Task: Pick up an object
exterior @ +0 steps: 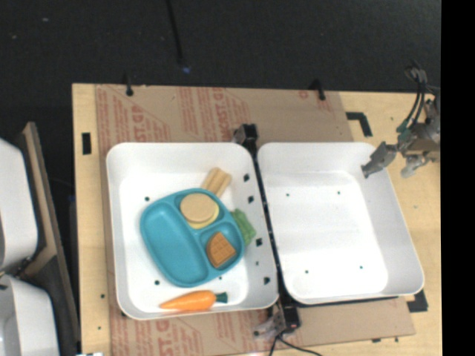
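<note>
We see little of the robot: its gripper shows as a small cluster of grey metal parts at the right edge of the view. We make out two grey fingers, a small teal mark on the body above them, and thin dark cables looping up from the top. The details are too small and blurred for us to tell screws or other markings.
</note>
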`<action>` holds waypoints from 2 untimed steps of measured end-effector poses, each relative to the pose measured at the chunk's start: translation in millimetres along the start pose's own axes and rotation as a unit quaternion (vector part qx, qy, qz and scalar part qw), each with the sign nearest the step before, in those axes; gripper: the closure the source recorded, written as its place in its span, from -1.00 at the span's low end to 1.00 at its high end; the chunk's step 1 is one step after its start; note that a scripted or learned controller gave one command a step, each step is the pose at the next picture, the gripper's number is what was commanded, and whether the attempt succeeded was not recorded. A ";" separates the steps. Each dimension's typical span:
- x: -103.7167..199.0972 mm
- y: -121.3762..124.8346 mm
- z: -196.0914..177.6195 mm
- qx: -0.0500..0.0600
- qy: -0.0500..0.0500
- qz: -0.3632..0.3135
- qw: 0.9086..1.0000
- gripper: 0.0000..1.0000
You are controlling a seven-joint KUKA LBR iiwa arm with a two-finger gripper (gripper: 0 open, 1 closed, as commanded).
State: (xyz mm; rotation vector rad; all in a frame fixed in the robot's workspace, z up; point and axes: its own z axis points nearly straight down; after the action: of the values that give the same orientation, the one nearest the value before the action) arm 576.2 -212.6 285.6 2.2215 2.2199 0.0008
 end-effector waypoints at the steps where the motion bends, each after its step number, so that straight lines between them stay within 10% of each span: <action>1: -6.3 97.4 -40.0 -0.002 -0.001 -0.001 1.000 -1.00; 2: 4.8 60.7 154.2 0.006 0.002 0.000 1.000 -1.00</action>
State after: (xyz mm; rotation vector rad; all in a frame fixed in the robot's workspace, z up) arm 637.1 -207.9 131.4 2.2295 2.2279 -0.0099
